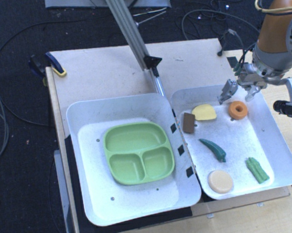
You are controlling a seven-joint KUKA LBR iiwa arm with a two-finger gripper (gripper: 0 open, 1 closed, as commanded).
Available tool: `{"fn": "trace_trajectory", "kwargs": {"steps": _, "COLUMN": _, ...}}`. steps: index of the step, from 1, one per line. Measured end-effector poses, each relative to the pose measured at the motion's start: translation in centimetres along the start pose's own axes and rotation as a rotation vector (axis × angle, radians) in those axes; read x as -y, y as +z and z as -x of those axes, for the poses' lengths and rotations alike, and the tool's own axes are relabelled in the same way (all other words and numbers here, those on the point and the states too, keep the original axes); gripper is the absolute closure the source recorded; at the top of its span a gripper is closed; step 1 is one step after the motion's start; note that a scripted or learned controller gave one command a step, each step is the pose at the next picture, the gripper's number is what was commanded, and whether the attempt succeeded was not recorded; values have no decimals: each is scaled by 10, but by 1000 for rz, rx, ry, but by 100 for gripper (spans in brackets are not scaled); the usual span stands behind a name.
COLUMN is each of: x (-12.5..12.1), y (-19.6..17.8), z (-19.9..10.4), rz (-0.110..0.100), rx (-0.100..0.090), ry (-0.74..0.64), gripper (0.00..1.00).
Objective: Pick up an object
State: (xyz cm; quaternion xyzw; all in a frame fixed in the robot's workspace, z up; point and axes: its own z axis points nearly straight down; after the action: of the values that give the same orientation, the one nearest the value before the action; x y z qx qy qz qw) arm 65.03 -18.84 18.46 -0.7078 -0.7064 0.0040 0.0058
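Orange ring-shaped donut (237, 110) just below open gripper (240, 92).

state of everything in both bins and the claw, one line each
green divided plate: upright in left bin, compartments bare
yellow piece: lying in right bin, beside brown block
orange ring: lying flat, free
dark green pepper: lying, free
light green vegetable: lying, free
cream disc: lying flat
claw: open, above the ring, holding nothing
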Motion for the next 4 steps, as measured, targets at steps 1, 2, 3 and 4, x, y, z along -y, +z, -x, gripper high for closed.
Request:
{"fn": "trace_trajectory", "kwargs": {"steps": 1, "x": -3, "y": -10, "z": -1, "rz": 15, "rx": 3, "ry": -3, "gripper": 0}}
{"fn": "trace_trajectory", "kwargs": {"steps": 2, "x": -1, "y": 33, "z": -1, "rz": 11, "rx": 3, "ry": -2, "gripper": 0}}
{"fn": "trace_trajectory", "kwargs": {"steps": 3, "x": -4, "y": 82, "z": -1, "rz": 19, "rx": 6, "ry": -4, "gripper": 0}}
{"fn": "trace_trajectory", "kwargs": {"steps": 4, "x": -6, "y": 67, "z": 2, "rz": 26, "rx": 12, "ry": -6, "gripper": 100}}
